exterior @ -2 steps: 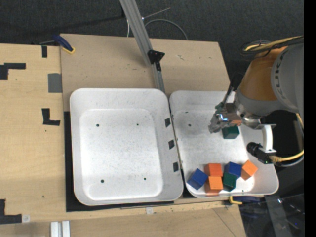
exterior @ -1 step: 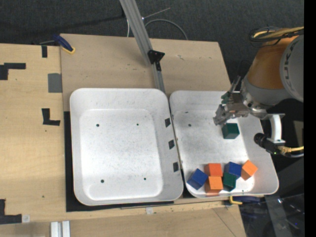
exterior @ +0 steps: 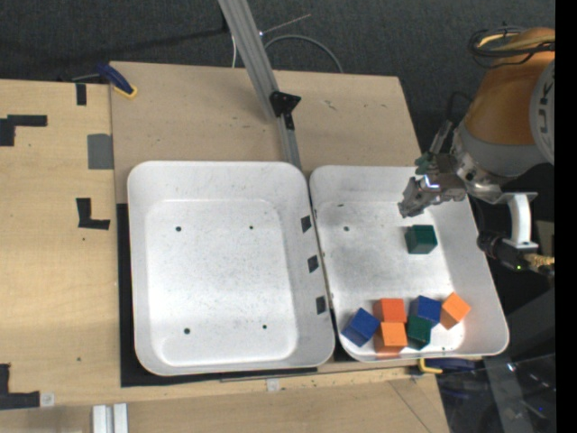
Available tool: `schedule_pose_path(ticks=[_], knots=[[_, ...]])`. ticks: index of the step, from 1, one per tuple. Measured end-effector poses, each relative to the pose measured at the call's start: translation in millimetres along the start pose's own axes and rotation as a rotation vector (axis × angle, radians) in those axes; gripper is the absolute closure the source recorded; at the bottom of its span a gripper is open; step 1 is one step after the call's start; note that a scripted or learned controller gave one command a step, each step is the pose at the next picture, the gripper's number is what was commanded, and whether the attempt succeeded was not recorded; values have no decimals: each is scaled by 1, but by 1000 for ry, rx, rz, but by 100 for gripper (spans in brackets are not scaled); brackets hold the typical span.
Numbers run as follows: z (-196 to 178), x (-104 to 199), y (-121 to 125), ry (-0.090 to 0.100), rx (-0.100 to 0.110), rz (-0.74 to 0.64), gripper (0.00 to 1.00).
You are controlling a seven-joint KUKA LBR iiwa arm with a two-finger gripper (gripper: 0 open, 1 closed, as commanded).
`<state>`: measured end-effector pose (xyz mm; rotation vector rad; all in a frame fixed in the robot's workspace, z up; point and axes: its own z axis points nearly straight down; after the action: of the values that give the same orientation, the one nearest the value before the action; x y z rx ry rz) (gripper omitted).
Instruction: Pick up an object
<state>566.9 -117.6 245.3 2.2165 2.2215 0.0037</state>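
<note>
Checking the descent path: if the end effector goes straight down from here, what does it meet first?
Probably the bare floor of the right bin. The end effector sits just up-left of the green cube, so it may clip it; depth is unclear.

The two white bins look like smooth, a bit shiny plastic with tiny dark specks. The bench looks like pale, matt wood. The slanted pole looks like grey metal. The little blocks look smooth and matt.
</note>
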Motion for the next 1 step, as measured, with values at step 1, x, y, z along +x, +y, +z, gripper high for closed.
schedule_pose_path(ticks=[1], knots=[[-52,0,1,0,-1,0,100]])
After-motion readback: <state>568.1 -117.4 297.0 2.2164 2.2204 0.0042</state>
